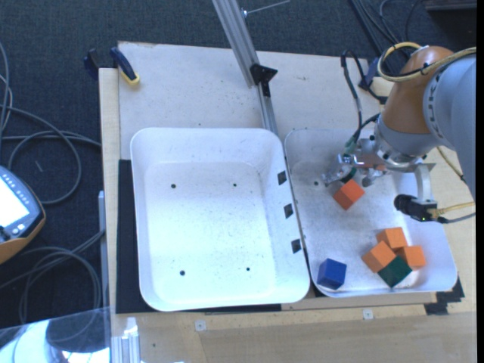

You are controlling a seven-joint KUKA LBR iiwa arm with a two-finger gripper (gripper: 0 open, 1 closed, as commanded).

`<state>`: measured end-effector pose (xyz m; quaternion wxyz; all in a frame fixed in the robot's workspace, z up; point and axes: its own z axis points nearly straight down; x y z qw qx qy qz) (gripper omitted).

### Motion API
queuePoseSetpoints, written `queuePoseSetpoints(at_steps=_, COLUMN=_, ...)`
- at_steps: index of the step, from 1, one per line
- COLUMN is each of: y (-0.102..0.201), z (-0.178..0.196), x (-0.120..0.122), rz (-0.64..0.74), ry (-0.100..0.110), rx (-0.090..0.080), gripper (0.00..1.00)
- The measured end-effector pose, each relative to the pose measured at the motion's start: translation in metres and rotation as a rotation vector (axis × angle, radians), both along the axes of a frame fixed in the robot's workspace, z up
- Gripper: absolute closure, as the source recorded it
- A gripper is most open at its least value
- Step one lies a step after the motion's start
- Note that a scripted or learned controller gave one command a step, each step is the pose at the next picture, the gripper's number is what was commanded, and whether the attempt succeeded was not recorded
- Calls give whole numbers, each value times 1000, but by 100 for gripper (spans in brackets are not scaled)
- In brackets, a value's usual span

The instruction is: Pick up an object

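Orange block (pixel 349 194) is seen just under the gripper (pixel 346 174), finger state cannot be told; a slip is risked if only its corner is caught.

No legible text, labels, brands or numbers anywhere. Device (pixel 13 210) at left edge of frame has a lit screen, its content too small and blurred to read. Bins and blocks carry no markings.
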<state>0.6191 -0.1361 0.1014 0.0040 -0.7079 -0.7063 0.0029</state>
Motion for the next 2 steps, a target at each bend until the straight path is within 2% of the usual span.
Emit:
queuePoseSetpoints(at_steps=1, y=66, z=105, x=49, rz=10, ry=-22, rx=-1, gripper=0)
queuePoseSetpoints(at_steps=2, y=-3, z=56, x=59, rz=-3, ry=-9, rx=-5, gripper=0)
